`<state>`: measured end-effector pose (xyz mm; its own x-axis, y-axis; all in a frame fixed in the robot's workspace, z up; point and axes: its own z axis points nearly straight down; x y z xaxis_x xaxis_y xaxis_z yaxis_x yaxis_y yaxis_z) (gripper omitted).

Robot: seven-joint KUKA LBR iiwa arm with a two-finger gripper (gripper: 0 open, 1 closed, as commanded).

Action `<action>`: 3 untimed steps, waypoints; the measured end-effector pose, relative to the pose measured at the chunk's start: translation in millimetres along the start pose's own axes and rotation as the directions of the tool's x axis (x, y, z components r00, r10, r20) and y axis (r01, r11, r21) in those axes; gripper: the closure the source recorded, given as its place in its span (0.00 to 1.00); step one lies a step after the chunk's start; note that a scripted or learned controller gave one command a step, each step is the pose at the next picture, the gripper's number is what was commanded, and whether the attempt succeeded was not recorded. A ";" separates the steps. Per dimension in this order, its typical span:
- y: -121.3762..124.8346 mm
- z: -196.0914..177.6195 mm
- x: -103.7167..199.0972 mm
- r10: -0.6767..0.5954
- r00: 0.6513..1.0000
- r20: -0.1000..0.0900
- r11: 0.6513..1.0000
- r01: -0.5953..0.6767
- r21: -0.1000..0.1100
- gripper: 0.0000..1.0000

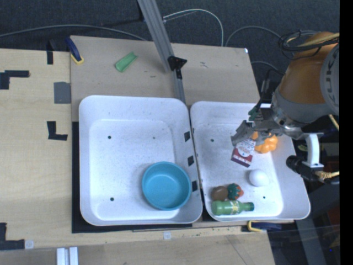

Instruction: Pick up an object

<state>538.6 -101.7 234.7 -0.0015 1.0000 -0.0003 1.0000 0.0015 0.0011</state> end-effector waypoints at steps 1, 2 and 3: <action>0.8 3.7 63.9 -0.006 1.000 -0.002 1.000 0.006 0.003 1.00; 0.0 14.0 114.9 -0.005 1.000 -0.002 1.000 0.005 0.005 1.00; 11.8 2.0 167.2 -0.005 1.000 -0.002 1.000 0.005 0.002 1.00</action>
